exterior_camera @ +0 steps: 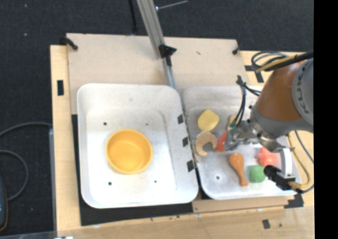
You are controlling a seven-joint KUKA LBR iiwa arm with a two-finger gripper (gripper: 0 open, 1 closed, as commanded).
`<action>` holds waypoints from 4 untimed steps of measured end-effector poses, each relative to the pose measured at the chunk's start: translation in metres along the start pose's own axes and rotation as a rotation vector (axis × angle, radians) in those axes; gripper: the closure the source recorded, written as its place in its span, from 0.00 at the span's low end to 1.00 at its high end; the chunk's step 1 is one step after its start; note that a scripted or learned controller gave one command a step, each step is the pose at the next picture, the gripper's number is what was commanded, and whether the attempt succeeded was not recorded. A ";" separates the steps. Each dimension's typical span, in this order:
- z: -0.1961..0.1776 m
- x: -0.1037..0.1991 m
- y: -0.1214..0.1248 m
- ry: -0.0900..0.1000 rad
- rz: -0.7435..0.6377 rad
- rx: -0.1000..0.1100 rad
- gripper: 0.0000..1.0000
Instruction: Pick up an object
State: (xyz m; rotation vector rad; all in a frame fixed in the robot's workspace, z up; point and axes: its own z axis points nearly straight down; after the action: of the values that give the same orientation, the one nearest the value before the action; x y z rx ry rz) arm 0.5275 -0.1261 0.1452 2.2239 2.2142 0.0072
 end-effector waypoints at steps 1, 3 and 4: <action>-0.053 -0.010 0.008 -0.003 -0.006 -0.001 1.00; -0.150 -0.007 0.011 -0.002 -0.008 0.000 1.00; -0.141 0.048 0.016 -0.001 -0.011 0.004 1.00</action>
State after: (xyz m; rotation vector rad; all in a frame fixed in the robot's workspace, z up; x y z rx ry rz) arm 0.5429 -0.0786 0.2862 2.2133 2.2272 0.0016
